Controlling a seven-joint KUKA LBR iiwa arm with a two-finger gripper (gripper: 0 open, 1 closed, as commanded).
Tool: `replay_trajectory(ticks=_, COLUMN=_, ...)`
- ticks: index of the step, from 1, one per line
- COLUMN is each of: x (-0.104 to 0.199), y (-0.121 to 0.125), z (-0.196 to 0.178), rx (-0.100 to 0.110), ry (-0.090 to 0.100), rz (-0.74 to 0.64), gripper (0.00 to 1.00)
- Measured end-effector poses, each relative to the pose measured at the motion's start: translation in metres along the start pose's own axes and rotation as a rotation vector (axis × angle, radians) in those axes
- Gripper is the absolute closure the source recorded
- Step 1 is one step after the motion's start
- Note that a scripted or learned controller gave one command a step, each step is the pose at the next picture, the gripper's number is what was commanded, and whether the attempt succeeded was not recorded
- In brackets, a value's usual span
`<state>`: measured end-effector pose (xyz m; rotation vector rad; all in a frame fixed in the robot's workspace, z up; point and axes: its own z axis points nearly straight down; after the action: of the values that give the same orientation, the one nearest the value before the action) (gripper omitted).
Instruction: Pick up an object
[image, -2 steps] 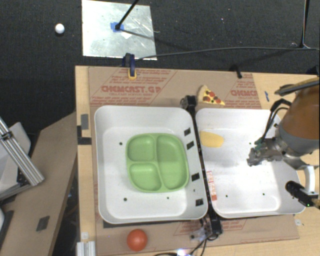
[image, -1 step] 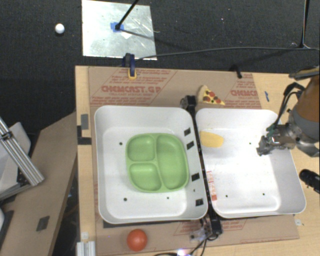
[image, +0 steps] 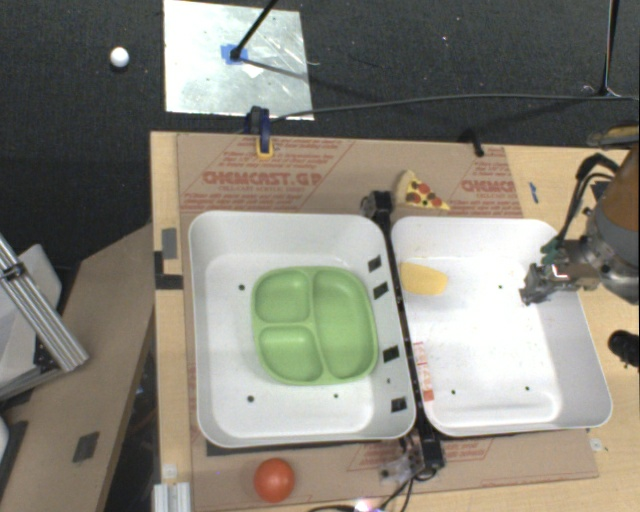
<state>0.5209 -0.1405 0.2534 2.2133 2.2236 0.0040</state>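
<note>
Jaws: I cannot tell their state; they hang at the right bin's (image: 560, 400) 3 o'clock edge. I see the yellow piece (image: 424, 280) at its 10 o'clock, well apart.

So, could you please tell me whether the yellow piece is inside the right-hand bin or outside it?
Inside. The yellow piece lies on the floor of the right bin, near its upper-left corner.

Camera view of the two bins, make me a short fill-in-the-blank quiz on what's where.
1. The green divided plate lies in the ____ bin.
2. The pale yellow piece lies in the ____ bin.
3. The pizza slice toy lies ____ the bins, on the board.
4. The pincer hangs over the right bin's ____ side.

Missing words: left; right; outside; right
</note>
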Motion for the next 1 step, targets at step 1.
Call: replay_trajectory(ticks=1, x=0.0424, y=0.0189, z=0.0121, rx=0.002, ry=0.002, rz=-0.004, gripper=1.00)
